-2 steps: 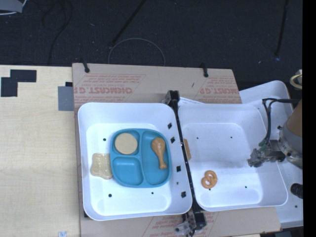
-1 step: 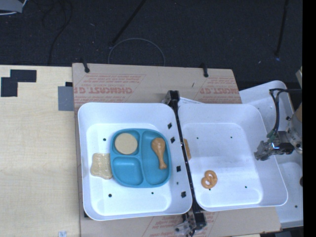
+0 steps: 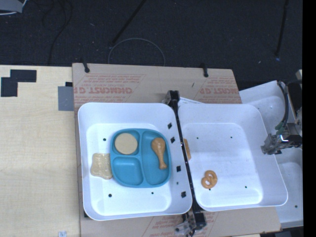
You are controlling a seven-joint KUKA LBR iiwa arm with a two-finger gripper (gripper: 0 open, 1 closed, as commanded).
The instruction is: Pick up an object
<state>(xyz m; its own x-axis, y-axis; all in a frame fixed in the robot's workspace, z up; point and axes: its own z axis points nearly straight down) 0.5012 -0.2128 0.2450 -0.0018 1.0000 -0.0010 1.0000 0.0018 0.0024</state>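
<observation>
Gripper [image 3: 274, 145]: at the far right, outside the right bin's [image 3: 269, 147] rim; small and dark, so its opening and any hold cannot be made out.

Left to right:
- Table [image 3: 34, 152]: pale wood, with dark patches.
- Cardboard sheet [image 3: 148, 85]: under both bins; red mirrored print, not reliably legible.
- Left bin [image 3: 94, 117]: tan bread slice [image 3: 101, 166] just beside blue divided tray [image 3: 139, 158]; tray holds a round cracker [image 3: 125, 143] and a drumstick [image 3: 159, 151], in separate compartments.
- Right bin: pretzel [image 3: 209, 179] near the front left, well apart from the gripper.
</observation>
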